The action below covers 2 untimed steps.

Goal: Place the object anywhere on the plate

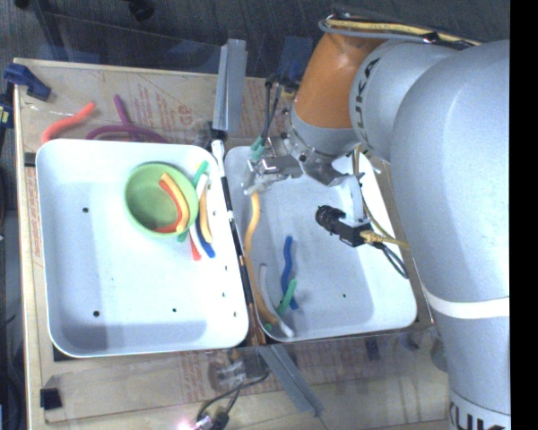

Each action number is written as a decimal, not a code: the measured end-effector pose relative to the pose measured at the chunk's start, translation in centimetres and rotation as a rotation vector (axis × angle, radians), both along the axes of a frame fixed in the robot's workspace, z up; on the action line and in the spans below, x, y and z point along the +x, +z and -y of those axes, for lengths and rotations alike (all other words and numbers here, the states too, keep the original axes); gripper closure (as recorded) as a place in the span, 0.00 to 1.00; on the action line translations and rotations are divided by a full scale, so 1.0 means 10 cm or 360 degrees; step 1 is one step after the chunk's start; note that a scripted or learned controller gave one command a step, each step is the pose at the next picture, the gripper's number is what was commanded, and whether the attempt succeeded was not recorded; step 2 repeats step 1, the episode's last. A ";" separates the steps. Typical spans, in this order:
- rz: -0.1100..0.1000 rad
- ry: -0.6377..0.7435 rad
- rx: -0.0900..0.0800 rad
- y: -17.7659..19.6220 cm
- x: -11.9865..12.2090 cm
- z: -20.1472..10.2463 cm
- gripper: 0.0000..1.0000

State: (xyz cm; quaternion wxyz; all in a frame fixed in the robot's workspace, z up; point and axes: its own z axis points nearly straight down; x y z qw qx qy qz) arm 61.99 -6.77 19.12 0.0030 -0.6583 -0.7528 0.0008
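Observation:
A round green plate (pixel 146 202) lies in the left bin (pixel 117 303), toward its upper middle. Several soft strips rest across the plate's right rim: a yellow one (pixel 174 190), a red one (pixel 195 245), a blue one (pixel 206 248) and a green one (pixel 200 174). In the right bin (pixel 359 303) lie a blue strip (pixel 288 251), a green strip (pixel 289 294) and a long yellow-orange strip (pixel 252 224) along the left wall. My gripper (pixel 258 172) hangs over the right bin's upper left corner, just above the top end of the yellow-orange strip.
The arm's grey body and orange band (pixel 332 79) cover the right bin's upper right part, with a black cable fitting (pixel 337 223) hanging over the bin's middle. An orange strip (pixel 67 122) and a purple strip (pixel 125 133) lie on the bench behind the left bin.

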 end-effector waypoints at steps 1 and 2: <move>0.0000 0.0000 0.0000 0.00 0.00 0.00 0.00; 0.0000 0.0000 0.0000 0.00 0.00 0.00 0.00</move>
